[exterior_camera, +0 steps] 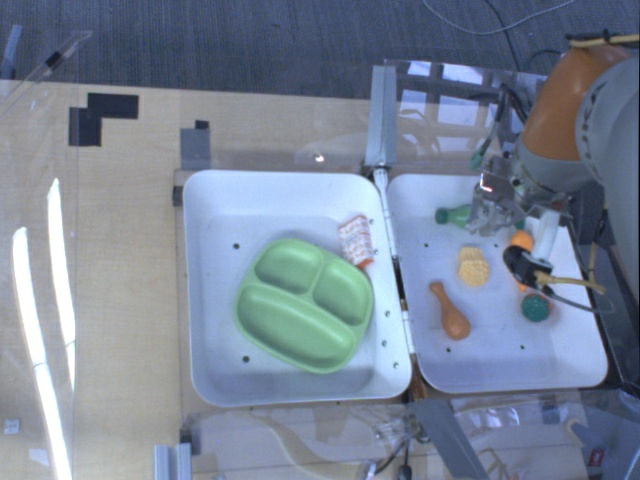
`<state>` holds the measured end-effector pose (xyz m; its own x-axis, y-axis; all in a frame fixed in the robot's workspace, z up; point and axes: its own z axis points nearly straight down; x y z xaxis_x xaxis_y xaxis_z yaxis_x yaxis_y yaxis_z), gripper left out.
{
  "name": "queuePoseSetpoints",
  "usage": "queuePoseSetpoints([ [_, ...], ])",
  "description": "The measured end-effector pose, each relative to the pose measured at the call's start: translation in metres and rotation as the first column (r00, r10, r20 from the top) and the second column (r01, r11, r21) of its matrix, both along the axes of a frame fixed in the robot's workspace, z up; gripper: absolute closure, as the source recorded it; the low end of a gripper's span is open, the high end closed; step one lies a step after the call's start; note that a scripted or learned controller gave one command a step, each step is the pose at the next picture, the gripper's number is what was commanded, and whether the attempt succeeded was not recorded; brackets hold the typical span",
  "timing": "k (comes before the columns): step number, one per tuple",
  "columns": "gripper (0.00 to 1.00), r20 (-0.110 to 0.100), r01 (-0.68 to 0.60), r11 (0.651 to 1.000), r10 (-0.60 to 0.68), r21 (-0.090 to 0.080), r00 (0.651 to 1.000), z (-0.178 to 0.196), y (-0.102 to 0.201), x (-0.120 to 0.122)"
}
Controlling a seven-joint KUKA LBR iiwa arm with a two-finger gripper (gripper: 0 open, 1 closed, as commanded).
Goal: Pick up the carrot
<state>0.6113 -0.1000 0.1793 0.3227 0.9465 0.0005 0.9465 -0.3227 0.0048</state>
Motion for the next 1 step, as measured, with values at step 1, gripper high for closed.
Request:
queuePoseSetpoints([
  [1, 1.0, 0.0, -0.419, 0.908, 0.419, -0.003, 0.908, 0.0244, -0.0641, -0.0808],
])
